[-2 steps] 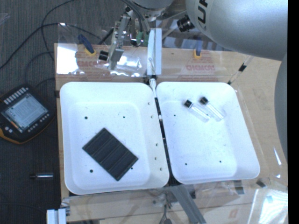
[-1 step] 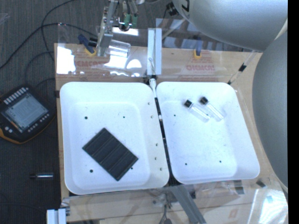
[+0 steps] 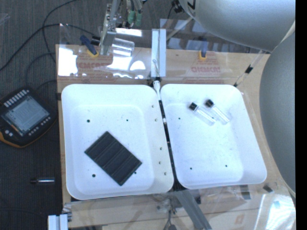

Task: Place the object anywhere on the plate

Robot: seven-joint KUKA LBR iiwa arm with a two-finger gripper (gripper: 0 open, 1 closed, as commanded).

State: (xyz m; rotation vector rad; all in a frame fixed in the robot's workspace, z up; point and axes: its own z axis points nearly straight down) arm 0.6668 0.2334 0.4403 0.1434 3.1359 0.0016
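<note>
gripper — metal, slender, above glossy white bins

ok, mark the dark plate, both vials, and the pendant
dark plate point(image 3: 113, 157), camera view, middle of its ribbed face
left vial point(image 3: 201, 113), camera view, clear body
right vial point(image 3: 218, 111), camera view, clear body
pendant point(image 3: 24, 117), camera view, its screen

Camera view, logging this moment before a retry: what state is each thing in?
Dark ribbed rectangular plate: flat in the left white bin, turned diagonally.
Two clear black-capped vials: lying on their sides in the right white bin, side by side.
</note>
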